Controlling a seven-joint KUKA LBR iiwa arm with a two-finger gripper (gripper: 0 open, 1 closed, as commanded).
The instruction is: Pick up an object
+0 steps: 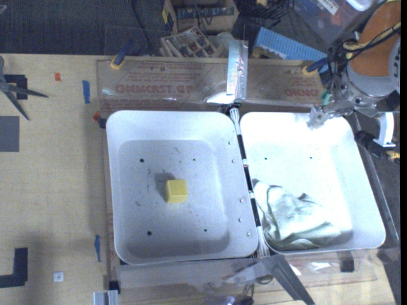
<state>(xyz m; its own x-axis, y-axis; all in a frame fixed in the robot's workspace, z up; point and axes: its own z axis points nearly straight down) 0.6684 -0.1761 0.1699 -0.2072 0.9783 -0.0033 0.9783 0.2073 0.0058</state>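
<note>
Reaching in from about two o'clock, the grey arm [375, 56] with its orange band hangs over the far right corner of the right bin [362, 170]. Its gripper [316, 116] sits at the end of a thin metal piece, just above the bin's back rim, near one o'clock of that bin. The tip is too small and washed out by glare to tell how the gripper is set, and nothing can be seen held there.

A small yellow block [177, 190] lies in the left bin [127, 138], close to the middle of its floor, a touch toward six o'clock. It rests flat, alone, well apart from the gripper, with a faint grey shadow at its ten o'clock side. Dark specks dot the floor around it.

A crumpled white cloth [296, 218] with greenish-grey smudges fills the right bin's seven o'clock corner, touching the wall that divides the two bins and the front wall.

Both bins stand side by side on the pale wooden bench [44, 189]. Beyond them, at twelve o'clock, a clear plastic strip [172, 84] with red lettering lies along the back rims.
</note>
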